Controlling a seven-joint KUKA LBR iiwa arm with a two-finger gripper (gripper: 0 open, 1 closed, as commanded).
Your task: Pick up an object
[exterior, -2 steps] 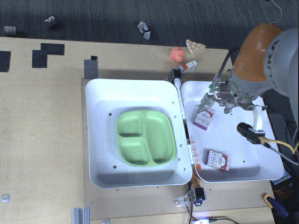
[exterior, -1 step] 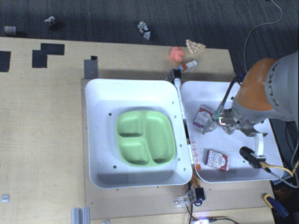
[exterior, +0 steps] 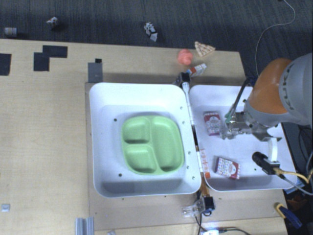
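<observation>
red packets, one (exterior: 212, 123) just left of my gripper (exterior: 229, 129) and one (exterior: 227, 167) below it, lie flat for grabbing; i can't tell its grip state.

Open floor btwn two red packets (exterior: 212, 123) (exterior: 227, 167) in right bin (exterior: 213, 98); arm (exterior: 279, 94) probably over its right side.

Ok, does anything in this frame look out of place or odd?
Yes: a pink ball, a pizza-slice toy and a small tube-like item lie on the bench behind the bins, and more small items are scattered on the dark floor beyond.
</observation>
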